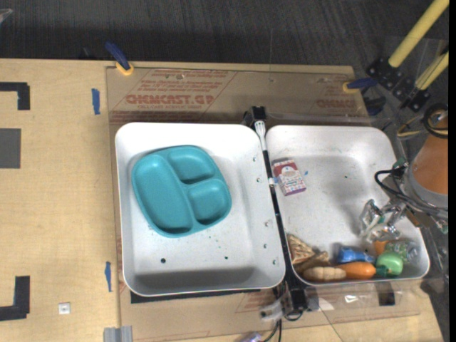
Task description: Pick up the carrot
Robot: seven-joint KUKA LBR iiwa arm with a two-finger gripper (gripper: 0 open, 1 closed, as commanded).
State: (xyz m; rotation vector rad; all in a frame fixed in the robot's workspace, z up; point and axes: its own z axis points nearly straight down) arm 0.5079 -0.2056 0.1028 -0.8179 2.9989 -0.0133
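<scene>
Camera view, bins: 2 shallow white bins sit side by side on the bench; the left bin [142,262] carries a teal 3-compartment plastic plate [182,189], the right bin [335,148] carries the clutter.
Carrot: the small orange carrot-shaped toy [358,269] lies flat along the near wall of the right bin, towards its near-right corner.
Neighbours: a blue toy piece [351,254] touches it from behind, a rounded green toy [390,263] sits just beside its right end, and a tan bread-like toy [322,273] lies against its left end.
Other item: a small red-and-white card [289,177] lies well apart, near the divider.
Gripper: the metal 2-finger gripper [377,221] hangs over the right side of the right bin, just behind the clutter; I cannot tell how its pincer stands, and nothing visible sits between it.
Step in hand: reaching for the carrot, not yet grasped, by my reading.
Doing it well: shift towards the near wall, line the pincer across the carrot's narrow width, and descend on its middle so the blue and green toys stay out.
Risk: the near wall and crowding may block 1 side.
</scene>
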